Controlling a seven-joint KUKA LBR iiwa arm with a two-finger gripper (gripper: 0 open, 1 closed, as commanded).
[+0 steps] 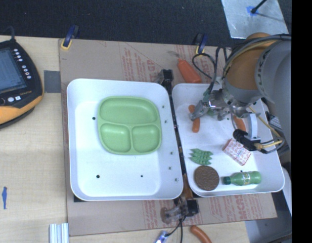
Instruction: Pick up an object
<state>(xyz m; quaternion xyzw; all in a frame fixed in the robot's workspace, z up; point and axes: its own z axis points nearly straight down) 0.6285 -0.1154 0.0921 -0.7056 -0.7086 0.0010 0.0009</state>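
My gripper (202,110) hangs low over the back left part of the right bin (219,189), below the arm's orange band (244,72). A small orange carrot-like piece (196,125) lies just beneath and in front of it, touching or nearly touching it. Nearer the front lie a green leafy piece (201,156), a round brown cookie (206,177), a green bottle (242,178) on its side and a red-and-white packet (237,151). Another orange piece (240,122) is partly hidden under the wrist.
The left bin (80,151) holds a green divided plate (129,124). An orange carrot (188,71) lies outside, behind the right bin. A teach pendant (11,82) rests at the far left. Cables (257,140) trail from the wrist over the right bin.
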